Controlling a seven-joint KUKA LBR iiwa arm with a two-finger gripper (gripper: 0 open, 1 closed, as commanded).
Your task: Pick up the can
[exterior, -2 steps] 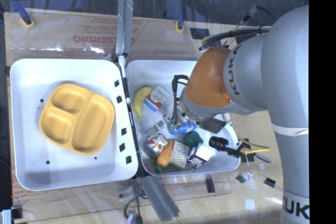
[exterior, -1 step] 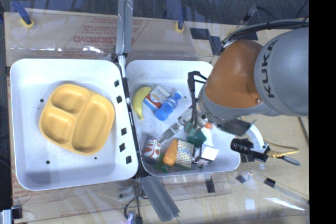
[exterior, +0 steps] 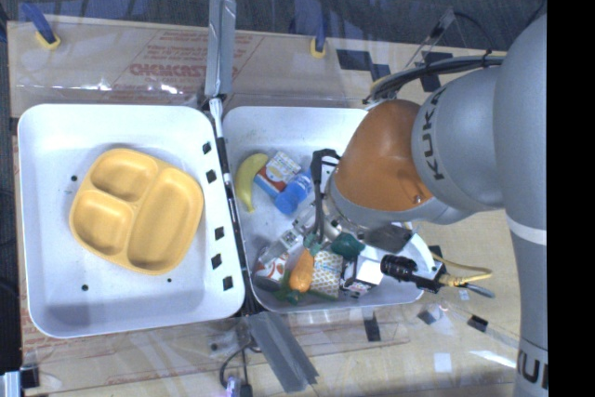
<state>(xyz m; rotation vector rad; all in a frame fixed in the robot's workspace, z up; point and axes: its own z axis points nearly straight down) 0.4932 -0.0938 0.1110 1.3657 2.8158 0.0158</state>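
I have the claw (exterior: pixel 320 224) low inside the right bin (exterior: pixel 279 113), under the orange wrist band. The wrist housing hides it, so I cannot tell whether it is apart, together or clamped on anything. I judge the current step to be the approach and descent onto the target, with no lift yet. The can (exterior: pixel 294 195) is not identifiable with certainty. The best candidate is the blue cylinder lying on its side just up and left of the claw, beside a red-and-white carton (exterior: pixel 278 168), with a banana (exterior: pixel 246 180) further left. Loose clutter, including an orange toy (exterior: pixel 302 269), lies just below the claw. The next move calls for centring over the cylinder, aligning across its narrow axis, and confirming a hold before raising. The close neighbours risk a false grasp.
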